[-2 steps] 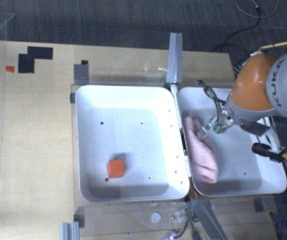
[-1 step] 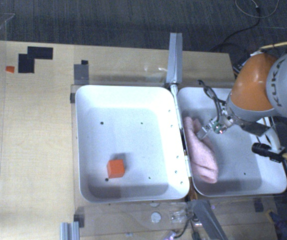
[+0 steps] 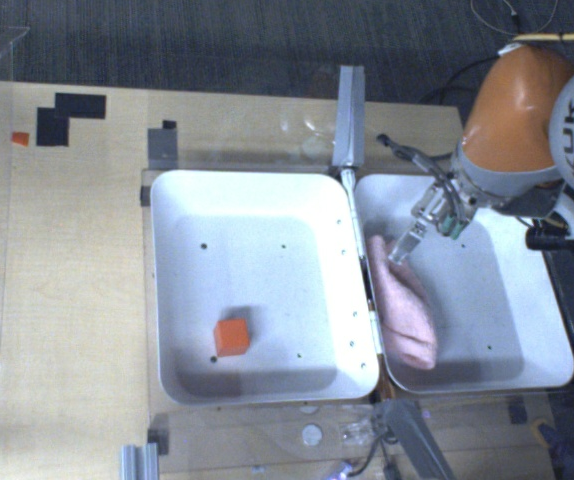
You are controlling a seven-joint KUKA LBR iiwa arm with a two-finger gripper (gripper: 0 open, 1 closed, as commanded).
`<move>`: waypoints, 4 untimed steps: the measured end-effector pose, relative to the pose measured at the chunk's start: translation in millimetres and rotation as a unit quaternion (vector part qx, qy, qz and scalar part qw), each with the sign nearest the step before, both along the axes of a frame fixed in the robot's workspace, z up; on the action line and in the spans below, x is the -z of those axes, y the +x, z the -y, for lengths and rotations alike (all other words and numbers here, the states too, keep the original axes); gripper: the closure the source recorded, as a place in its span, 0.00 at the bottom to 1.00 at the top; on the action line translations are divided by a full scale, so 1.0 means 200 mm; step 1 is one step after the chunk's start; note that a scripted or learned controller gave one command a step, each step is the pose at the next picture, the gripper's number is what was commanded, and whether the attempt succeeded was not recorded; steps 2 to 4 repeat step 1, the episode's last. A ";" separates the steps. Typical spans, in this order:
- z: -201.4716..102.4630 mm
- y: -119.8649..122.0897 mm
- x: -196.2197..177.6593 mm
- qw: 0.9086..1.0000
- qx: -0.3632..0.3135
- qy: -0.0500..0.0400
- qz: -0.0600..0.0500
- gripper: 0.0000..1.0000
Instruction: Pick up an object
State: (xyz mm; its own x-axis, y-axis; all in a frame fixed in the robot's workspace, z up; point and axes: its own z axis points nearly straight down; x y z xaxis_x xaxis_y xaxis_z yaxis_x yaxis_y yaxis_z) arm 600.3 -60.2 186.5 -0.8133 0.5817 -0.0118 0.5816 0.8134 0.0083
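Nearest the lens, along the bottom edge, clamp hardware and loose cables [image 3: 407, 438] sit at the joint between the two bins, likely pinning them in place. Left to right: bare wooden bench [image 3: 67, 298] with black tape marks [image 3: 62, 118] and a small orange tag [image 3: 20, 139] at top left, probably calibration or layout markers. Left bin [image 3: 177, 208] holds one small orange cube [image 3: 232, 337], low and left of centre, well apart from the walls, so it looks easy to reach from above. A metal divider bracket [image 3: 348, 118] stands at the top where the bins meet. Right bin [image 3: 527, 348] holds a pink cloth [image 3: 404, 303], lying bunched along the left wall, touching or just beside it; that crowding may leave little room for a finger on the wall side. Gripper [image 3: 402, 251] points down-left with its tip at the cloth's upper end, touching or just above it. Open or closed I cannot tell; nothing is visibly held. Cloth looks like the target, judging by the approach; it rests in the bin, not lifted. Soft fabric may slip or only partly gather.
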 end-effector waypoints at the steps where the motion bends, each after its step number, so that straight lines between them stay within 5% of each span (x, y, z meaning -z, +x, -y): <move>1: 0.21 -0.01 0.46 0.998 0.055 0.001 -0.002 0.00; 4: 0.21 -0.01 0.46 0.998 0.055 0.001 -0.002 0.00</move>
